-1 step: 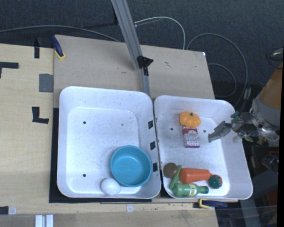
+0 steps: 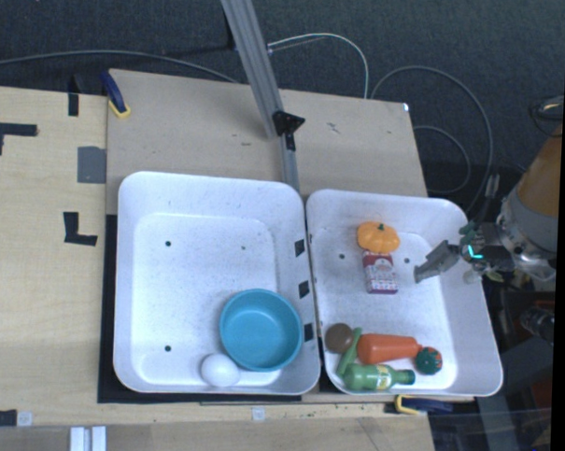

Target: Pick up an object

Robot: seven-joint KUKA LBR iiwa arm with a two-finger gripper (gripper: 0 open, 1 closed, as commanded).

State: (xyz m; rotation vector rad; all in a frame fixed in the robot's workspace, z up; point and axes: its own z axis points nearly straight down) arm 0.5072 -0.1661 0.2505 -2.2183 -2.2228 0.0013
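The right bin (image 2: 465, 331) holds a small orange pumpkin (image 2: 378, 236) at the back, with a red and white box (image 2: 380, 272) just in front of it. Along its front wall lie a brown round piece (image 2: 339, 337), an orange carrot (image 2: 387, 347), a green bottle (image 2: 377, 375) and a small dark green piece (image 2: 429, 360). My gripper (image 2: 436, 263) hangs over the right side of this bin, to the right of the box and apart from it. Nothing shows in its grasp.
The left bin (image 2: 160, 252) holds a blue bowl (image 2: 260, 328) and a white ball (image 2: 220, 368) at its front right. A grey pole (image 2: 257, 60) slants down from the top to the bins' back edge. Cables (image 2: 437, 105) lie behind the right bin.
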